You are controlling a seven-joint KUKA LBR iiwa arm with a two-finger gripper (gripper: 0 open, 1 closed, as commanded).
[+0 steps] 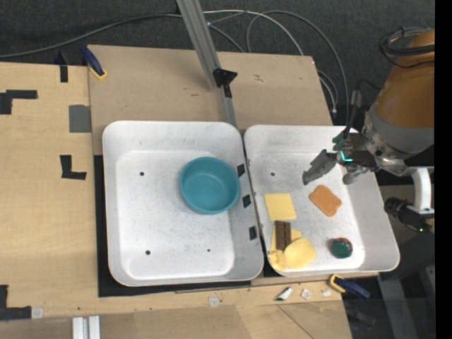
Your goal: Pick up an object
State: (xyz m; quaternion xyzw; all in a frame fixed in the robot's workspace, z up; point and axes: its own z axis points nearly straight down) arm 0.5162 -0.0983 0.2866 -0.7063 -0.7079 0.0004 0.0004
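My gripper (334,172) hangs over the right bin (296,143), open, with one dark finger (317,168) to the left and the other at the right; nothing sits between them. Just below it lies an orange oval sponge-like piece (325,200). A yellow square block (280,207) rests left of that. Near the bin's front sit a brown bar (282,234), a yellow rounded object (295,253) and a small dark green ball with red (341,247). A blue bowl (208,184) stands in the left bin (141,210).
A grey metal pole (201,30) slants down from the top to the bins' back edge. Cables run across the dark floor behind the bench. Small clips lie by the bench's front edge (304,294).
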